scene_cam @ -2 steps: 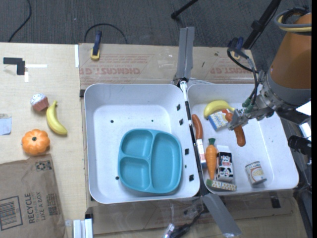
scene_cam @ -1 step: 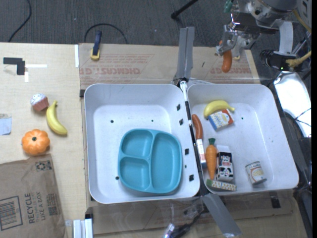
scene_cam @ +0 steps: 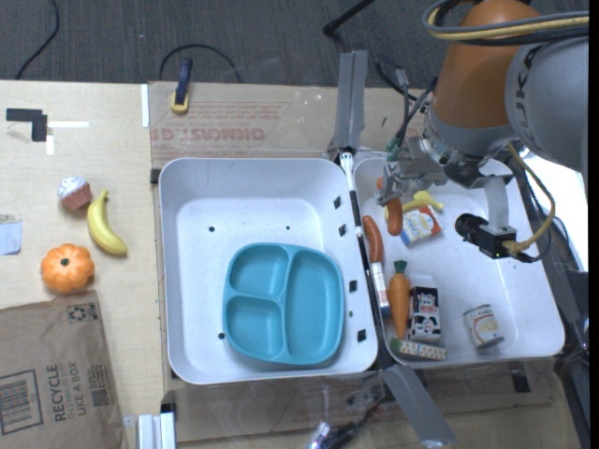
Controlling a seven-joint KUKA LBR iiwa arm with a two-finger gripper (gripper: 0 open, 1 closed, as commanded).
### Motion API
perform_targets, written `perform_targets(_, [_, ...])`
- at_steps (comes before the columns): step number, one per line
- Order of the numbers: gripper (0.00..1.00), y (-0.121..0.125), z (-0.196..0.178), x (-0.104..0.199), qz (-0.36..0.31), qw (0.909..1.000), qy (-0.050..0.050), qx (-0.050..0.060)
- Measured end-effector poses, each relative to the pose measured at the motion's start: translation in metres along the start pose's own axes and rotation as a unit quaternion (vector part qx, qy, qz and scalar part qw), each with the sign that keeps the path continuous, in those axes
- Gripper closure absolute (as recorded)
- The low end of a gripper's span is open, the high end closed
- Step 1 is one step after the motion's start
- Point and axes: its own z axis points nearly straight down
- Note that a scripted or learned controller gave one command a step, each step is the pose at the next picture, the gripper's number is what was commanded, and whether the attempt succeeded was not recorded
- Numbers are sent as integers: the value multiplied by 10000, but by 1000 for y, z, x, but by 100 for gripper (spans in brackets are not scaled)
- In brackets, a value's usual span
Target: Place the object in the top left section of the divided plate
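A blue divided plate lies in the left bin, with two small sections on its left and one large section on its right. Nothing lies on it. My gripper hangs over the far left corner of the right bin, just above a short red-brown sausage and beside a yellow piece. The wrist hides how the gripper meets these objects. An orange-and-white carton lies right next to the sausage.
The right bin also holds a long red sausage by its left wall, a carrot, a black-and-white milk carton and a can. A banana, a cupcake and a small pumpkin sit on cardboard at the far left.
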Motion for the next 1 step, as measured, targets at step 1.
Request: perform_targets(1, [100,-88,-6,109,-339,9994,-7,1])
